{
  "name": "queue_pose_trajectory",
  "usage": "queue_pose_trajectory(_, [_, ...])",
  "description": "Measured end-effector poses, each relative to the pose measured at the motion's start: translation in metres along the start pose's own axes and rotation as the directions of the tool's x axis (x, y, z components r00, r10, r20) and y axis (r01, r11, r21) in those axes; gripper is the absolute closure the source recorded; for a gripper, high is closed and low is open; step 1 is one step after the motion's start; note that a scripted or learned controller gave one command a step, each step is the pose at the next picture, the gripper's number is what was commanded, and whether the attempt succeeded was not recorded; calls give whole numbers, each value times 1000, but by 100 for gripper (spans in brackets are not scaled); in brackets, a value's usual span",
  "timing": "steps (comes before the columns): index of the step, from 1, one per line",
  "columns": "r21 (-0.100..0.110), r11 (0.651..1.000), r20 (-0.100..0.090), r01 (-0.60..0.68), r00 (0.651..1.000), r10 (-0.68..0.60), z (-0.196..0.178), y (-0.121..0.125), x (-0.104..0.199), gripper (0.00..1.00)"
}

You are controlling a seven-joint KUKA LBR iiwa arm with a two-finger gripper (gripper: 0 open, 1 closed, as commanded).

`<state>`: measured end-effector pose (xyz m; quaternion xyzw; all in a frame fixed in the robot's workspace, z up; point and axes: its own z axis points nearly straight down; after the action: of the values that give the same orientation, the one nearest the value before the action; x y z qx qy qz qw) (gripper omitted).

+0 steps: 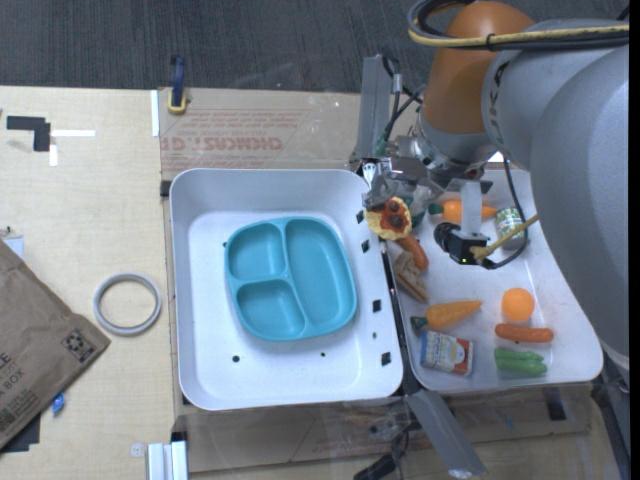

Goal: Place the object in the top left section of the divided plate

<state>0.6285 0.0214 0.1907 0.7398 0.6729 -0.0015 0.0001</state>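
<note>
White bins (190, 268), two; one teal divided plate (291, 276); hand (392, 200) pinching one pizza slice (390, 218).

Bins (190, 268): 2, white
Divided plate (290, 278): 1, teal, three sections
Tape ring (127, 302): 1
Carrot (452, 314): 1
Orange ball (517, 303): 1
Green vegetable (520, 363): 1
Small packet (445, 352): 1
Clamp (178, 83): 1

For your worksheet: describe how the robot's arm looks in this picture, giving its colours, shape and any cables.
The arm is bulky, rounded and light grey, with a glossy orange band above the wrist. A yellow-and-black cable loops over the band. Below it, the wrist and gripper are dark metal with thin wires.
</note>
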Motion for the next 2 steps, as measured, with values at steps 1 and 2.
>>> queue_pose_trajectory(1, [2,952,1,-305,952,305,-22,-44,63,100])
queue_pose_trajectory(2, [3,886,3,-463,886,463,-21,-100,118,100])
